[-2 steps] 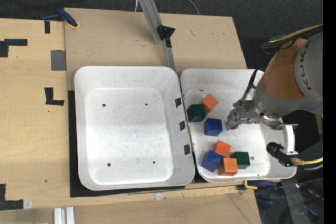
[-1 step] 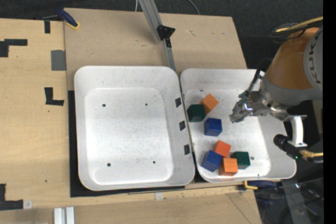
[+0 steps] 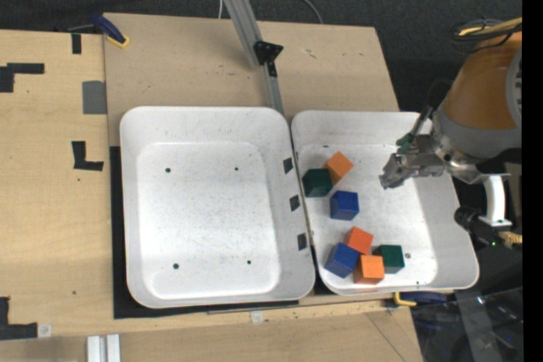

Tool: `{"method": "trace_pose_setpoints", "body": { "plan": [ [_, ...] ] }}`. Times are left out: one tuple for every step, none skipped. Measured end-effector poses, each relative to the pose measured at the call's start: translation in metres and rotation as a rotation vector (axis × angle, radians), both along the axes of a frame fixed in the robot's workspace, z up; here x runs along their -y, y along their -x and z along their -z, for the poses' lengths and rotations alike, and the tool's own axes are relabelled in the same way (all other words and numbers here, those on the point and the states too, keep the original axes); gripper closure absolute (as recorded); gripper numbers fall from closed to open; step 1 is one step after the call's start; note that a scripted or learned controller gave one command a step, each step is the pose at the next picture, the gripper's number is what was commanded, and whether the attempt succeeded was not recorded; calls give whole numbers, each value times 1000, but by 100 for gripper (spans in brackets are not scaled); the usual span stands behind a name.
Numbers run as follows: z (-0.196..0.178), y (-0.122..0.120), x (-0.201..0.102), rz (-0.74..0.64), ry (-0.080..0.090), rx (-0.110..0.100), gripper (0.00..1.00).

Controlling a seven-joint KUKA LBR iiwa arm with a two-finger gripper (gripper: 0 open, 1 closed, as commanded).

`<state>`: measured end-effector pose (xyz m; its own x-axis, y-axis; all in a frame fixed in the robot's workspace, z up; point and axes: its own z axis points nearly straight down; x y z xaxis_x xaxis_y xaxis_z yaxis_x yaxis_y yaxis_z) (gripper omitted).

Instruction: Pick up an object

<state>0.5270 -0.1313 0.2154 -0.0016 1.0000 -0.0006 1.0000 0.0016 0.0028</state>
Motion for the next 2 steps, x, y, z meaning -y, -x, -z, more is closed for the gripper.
{"method": "trace_pose_setpoints", "body": {
  "plan": [
    [-11,-5,-59,-6,-3,-2,100],
    [-21,-12,-113,-6,-3,-4,100]
  ]
}}
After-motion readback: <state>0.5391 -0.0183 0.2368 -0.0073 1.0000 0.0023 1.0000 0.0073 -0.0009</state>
